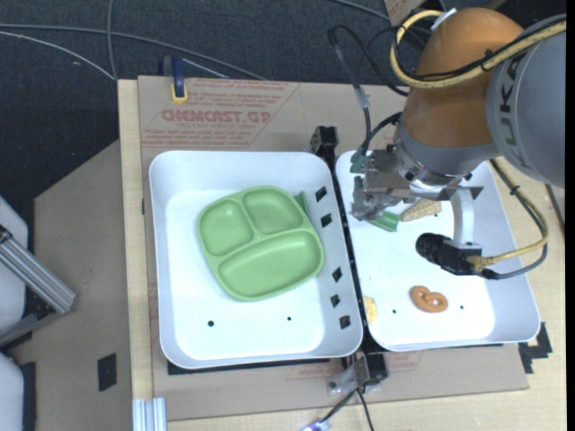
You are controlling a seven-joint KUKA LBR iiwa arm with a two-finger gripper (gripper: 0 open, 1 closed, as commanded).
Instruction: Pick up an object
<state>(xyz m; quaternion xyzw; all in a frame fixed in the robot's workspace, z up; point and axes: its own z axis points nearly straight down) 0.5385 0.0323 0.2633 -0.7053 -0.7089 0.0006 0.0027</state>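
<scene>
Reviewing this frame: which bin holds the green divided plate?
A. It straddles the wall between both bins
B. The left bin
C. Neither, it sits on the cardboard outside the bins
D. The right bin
B: the green divided plate lies flat on the floor of the left bin, wholly inside its walls, apart from the right bin.

Plate in left bin; pretzel in right bin

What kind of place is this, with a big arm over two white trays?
Probably a robotics lab test bench: a grey and orange robot arm, two white bins on a board, loose cables on the floor, and a green divided plate as a practice item.
</scene>
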